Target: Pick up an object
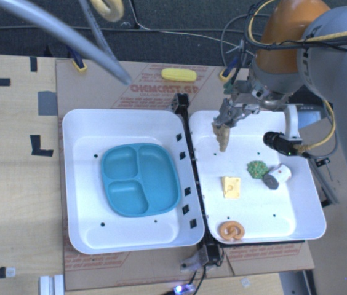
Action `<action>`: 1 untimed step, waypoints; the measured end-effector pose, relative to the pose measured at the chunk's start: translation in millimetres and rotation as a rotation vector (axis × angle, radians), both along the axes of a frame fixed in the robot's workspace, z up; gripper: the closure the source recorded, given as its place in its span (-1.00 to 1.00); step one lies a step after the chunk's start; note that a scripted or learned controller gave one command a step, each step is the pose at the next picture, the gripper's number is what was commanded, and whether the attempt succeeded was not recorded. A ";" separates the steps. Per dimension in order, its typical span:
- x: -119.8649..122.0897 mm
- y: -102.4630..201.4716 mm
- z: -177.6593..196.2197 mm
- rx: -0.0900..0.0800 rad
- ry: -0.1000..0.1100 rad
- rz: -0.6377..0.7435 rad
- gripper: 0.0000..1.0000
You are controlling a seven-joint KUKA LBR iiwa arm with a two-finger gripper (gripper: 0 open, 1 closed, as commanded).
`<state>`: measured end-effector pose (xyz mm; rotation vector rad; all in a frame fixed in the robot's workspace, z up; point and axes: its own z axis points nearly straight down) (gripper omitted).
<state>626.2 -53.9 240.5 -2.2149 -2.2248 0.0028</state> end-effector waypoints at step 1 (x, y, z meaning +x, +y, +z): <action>-6.2 54.4 5.9 0.001 -0.001 0.002 1.00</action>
